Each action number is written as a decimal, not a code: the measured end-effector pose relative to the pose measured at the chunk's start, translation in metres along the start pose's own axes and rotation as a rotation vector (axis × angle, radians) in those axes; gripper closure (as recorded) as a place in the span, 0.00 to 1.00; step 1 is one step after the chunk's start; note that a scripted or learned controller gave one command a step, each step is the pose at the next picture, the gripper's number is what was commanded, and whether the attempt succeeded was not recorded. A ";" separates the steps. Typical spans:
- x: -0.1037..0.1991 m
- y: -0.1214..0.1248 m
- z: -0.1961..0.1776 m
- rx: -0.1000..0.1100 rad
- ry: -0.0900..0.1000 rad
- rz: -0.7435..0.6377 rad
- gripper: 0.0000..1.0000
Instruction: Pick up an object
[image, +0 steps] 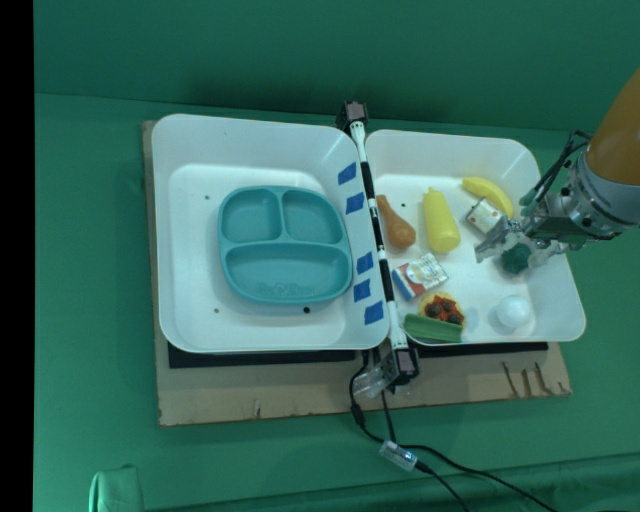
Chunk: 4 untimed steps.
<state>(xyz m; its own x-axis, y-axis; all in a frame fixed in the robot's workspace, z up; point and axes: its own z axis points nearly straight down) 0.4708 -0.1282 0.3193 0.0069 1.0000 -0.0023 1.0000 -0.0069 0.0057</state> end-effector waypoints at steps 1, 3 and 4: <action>-0.019 0.027 0.131 -0.011 -0.003 0.002 0.00; 0.022 0.094 0.116 -0.034 -0.010 0.006 1.00; 0.022 0.094 0.116 -0.033 -0.010 0.006 0.00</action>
<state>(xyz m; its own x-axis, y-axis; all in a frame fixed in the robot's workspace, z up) 0.5652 -0.1074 0.2035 0.0132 0.9998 -0.0120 0.9992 -0.0127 0.0391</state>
